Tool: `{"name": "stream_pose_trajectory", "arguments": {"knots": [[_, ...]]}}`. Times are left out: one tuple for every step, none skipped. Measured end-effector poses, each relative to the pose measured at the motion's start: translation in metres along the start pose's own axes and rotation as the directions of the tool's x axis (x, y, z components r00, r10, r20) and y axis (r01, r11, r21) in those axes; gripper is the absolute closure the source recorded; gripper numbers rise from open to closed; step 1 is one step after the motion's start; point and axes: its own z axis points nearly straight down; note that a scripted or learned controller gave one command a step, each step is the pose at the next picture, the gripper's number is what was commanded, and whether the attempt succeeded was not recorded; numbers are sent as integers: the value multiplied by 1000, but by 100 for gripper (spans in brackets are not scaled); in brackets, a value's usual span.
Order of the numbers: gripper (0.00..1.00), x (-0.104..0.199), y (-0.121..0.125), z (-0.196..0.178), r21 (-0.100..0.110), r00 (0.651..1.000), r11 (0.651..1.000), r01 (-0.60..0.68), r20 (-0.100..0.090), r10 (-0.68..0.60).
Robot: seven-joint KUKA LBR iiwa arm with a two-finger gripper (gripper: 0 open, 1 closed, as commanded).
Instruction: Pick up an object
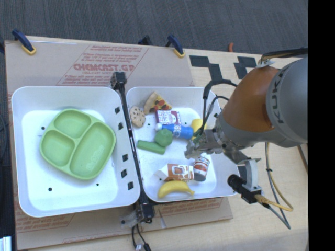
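**Gripper sitting low in the right bin, next to the little can**

So here's what you're looking at. The arm is reaching in from the right and hanging over the right bin, with the gripper sitting down among the toys, near the bin's right side. You can't tell how the gripper is set from this angle, since the wrist is blocking most of it, and nothing is visibly sitting in its grasp.

Just below the gripper a small can is standing, with a red-and-white carton lying right beside it on the left and a banana lying along the front edge. Up and to the left of the gripper you're seeing a blue-and-white bottle, a box with a dark red label, and a yellow piece peeking out by the wrist. A green toy vegetable is lying near the middle, with a cookie and a pizza slice toward the back corner.

The left bin is holding a green divided plate, lying flat and well apart from the arm.
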Motion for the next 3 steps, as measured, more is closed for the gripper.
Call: {"name": "stream_pose_trajectory", "arguments": {"knots": [[0,0,0,0,1,1000,1000,1,0,-1],[0,2,86,109,5,1000,1000,4,0,-4],[100,2,87,98,4,1000,1000,6,0,-6]]}}
